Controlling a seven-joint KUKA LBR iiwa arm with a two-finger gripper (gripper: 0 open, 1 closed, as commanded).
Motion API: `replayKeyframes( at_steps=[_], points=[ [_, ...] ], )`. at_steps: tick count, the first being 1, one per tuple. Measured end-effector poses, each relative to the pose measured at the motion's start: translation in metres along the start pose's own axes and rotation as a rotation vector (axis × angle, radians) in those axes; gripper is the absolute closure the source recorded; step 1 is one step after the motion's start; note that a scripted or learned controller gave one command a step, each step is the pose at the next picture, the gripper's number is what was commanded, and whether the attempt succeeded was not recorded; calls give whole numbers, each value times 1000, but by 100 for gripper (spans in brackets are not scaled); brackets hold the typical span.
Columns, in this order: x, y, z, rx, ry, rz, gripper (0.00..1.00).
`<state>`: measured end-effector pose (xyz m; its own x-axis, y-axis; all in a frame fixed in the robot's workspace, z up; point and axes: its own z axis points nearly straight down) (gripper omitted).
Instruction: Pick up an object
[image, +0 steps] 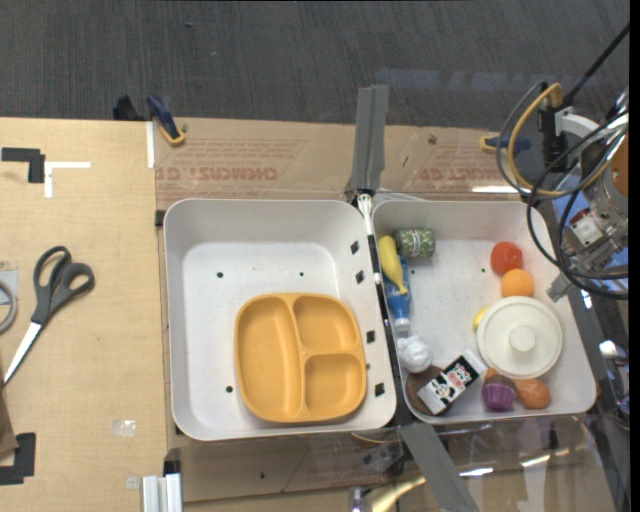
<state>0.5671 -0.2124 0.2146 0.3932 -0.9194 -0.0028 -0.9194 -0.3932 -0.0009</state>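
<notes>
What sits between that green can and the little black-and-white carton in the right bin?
In the camera view, between the green can and the carton lie a yellow banana and a clear bottle.

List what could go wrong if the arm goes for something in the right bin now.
1. The small items are crowded: the purple piece and orange piece sit against the white lidded bowl, so fingers may nudge neighbours instead of closing on one.
2. The banana and plastic bottle lie along the right bin's left wall, leaving little finger room.
3. Round fruits could roll away.
</notes>
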Motion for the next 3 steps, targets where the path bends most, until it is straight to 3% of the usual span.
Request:
replayKeyframes(
  at_steps=[1,2,3],
  points=[
    [-30,-39,107,3,2,40,100],
    [20,-93,121,4,1,66,100],
    [35,-86,28,5,1,144,100]
  ],
)
